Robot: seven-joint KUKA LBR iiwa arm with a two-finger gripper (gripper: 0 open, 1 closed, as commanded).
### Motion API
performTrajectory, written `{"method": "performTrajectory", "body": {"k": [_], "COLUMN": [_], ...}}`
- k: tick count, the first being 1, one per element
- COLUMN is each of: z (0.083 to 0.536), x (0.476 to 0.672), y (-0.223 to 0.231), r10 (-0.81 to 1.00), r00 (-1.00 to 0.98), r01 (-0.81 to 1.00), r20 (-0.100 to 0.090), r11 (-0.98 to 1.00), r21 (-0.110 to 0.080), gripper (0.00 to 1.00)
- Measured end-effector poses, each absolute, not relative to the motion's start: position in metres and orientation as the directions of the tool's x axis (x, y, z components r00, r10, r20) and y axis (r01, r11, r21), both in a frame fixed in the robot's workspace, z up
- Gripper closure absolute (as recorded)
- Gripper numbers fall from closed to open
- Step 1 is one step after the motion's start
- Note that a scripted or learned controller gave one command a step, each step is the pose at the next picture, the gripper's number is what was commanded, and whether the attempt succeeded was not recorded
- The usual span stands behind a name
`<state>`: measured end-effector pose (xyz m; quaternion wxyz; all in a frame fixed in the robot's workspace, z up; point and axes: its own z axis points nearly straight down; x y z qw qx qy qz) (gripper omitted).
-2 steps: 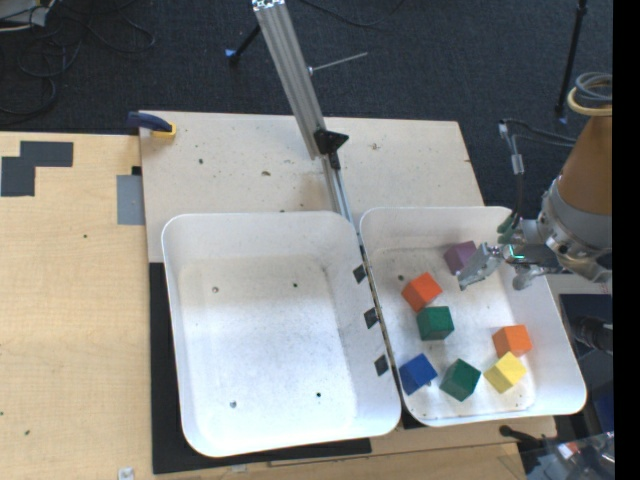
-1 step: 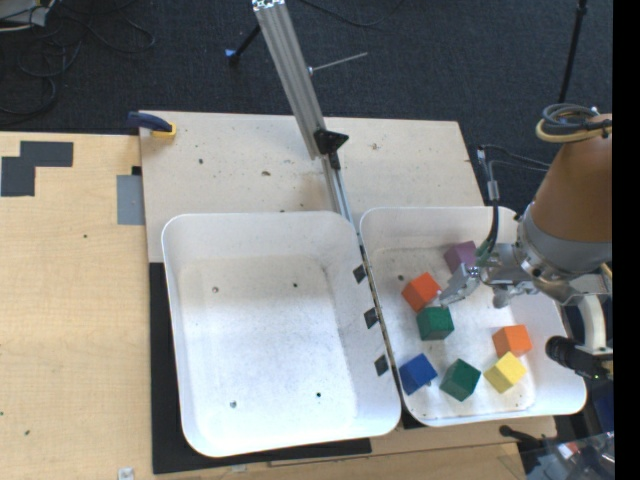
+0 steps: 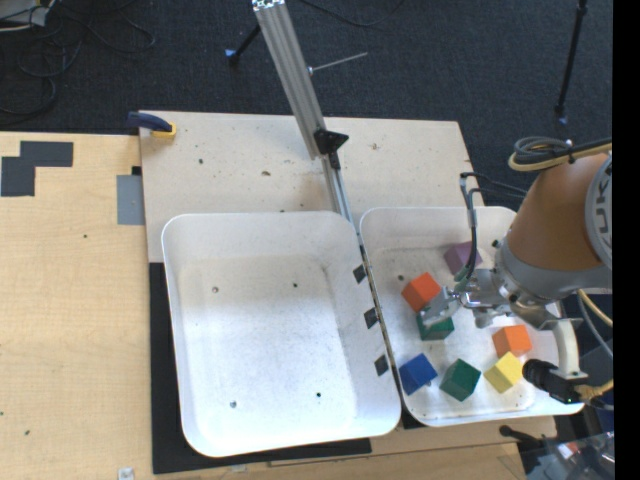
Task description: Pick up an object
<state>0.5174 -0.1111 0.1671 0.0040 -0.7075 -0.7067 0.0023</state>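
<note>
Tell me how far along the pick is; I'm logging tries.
Done: the gripper is down in the right white bin, at a dark green cube beside an orange cube. In hand: nothing visibly held. Left: grasp and lift.

No legible txt, labels or nos. anywhere; arm's (image 3: 570, 218) partial marking too cropped to read.

Robot arm (image 3: 560, 230) with a rounded orange band, grey wrist below, and a small metal gripper (image 3: 445, 310).

Two bins (image 3: 262, 230) — seven blocks (image 3: 421, 290); one arm (image 3: 560, 230)
</note>
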Motion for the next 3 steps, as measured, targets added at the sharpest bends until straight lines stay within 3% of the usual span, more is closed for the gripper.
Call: {"method": "performTrajectory", "body": {"k": [1,2,3], "z": [0.106,0.119,0.178], "x": [0.511,0.512,0.522], "y": [-0.117,-0.119,-0.120], "r10": [1.000,1.000,1.000], "r00": [0.002,0.010,-0.001], "r01": [1.000,1.000,1.000], "r20": [0.003,0.001,0.000], "r11": [-0.002,-0.010,0.001], "r21": [-0.011,-0.005,0.003], "gripper": [0.00,1.00,1.00]}}
